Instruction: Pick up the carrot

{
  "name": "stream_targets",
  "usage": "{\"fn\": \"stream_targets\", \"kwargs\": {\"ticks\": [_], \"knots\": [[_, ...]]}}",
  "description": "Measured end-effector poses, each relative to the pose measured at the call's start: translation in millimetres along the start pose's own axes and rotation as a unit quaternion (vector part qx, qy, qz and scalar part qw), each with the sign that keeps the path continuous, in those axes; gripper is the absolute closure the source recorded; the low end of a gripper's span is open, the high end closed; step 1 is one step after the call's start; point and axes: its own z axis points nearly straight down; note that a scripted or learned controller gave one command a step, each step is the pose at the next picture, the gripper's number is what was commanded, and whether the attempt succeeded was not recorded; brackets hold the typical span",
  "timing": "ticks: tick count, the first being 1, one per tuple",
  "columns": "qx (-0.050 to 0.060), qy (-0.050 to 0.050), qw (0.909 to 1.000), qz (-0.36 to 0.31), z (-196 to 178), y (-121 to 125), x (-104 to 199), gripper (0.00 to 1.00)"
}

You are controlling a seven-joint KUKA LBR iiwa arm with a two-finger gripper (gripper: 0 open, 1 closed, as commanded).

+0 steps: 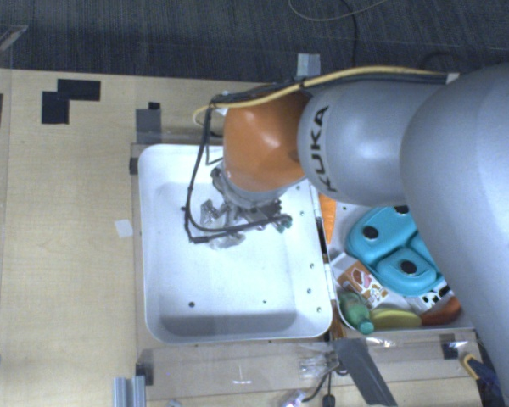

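My gripper [235, 221] hangs low over the middle of the left white bin [237, 312], seen from above under the orange wrist band. I see nothing held beneath it. A narrow orange strip that looks like the carrot [327, 209] lies at the left edge of the right bin. It is just right of the divider and mostly hidden under the grey arm. The gripper is well to the left of it, across the divider.
In the right bin lie a blue plastic toy [393, 248], a small printed carton [362, 283], a green item [356, 312], a yellow banana [396, 318] and a reddish piece [444, 312]. The arm covers that bin's upper part. Cables loop beside the gripper.
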Motion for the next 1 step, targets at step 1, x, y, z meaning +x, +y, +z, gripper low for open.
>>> {"fn": "stream_targets", "kwargs": {"ticks": [1], "knots": [[-0.001,0.003,0.9990,0.044,-107.0,41.1,-29.3,1.00]]}}
